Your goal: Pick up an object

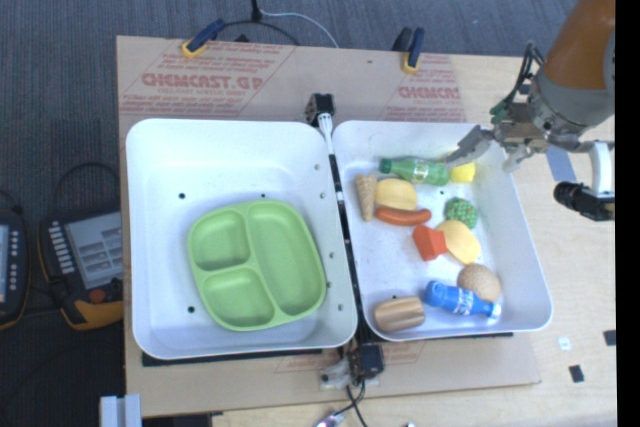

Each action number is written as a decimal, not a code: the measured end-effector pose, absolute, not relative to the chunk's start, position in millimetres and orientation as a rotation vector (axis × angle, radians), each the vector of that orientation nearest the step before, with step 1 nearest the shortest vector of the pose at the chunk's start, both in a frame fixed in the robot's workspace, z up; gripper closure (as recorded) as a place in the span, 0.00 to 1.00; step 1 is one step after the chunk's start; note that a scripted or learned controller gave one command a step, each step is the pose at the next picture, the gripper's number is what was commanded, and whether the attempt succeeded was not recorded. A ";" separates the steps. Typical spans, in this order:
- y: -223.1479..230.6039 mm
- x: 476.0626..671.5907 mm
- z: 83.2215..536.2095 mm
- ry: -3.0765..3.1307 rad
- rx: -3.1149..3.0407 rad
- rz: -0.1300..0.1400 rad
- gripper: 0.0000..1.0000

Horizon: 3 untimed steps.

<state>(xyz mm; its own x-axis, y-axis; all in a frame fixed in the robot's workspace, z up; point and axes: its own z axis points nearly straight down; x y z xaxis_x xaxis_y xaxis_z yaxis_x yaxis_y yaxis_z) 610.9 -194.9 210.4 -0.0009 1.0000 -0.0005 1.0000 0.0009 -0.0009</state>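
Observation:
The right bin [530,260] holds several toy foods: a green bottle [415,170], a small yellow piece [463,173], a yellow fruit [397,193], a cone [367,195], a red sausage [403,215], broccoli [460,211], a red block [428,242], a lemon [460,240], a tan potato [480,280], a blue bottle [458,300] and a bread roll [398,313]. My gripper [490,153] hangs over the bin's far right corner, just right of the green bottle and the yellow piece. It is open, with nothing between its fingers.
The left bin [160,165] holds a green divided plate [257,263]. Clamps [408,50] sit on the cardboard at the bench's far edge. A black fitting [320,107] stands where the two bins meet at the back.

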 end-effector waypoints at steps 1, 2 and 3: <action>-127.7 587.5 101.4 -2.671 -1.651 0.001 0.00; -107.4 605.6 89.9 -2.462 -1.967 -0.002 0.00; -108.8 607.9 101.8 -2.469 -1.974 -0.006 1.00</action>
<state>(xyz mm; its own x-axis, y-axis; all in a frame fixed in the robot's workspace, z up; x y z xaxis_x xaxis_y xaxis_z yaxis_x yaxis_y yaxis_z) 607.9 -108.8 101.8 -0.2197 0.9755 -0.0129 0.9754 0.2199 0.0151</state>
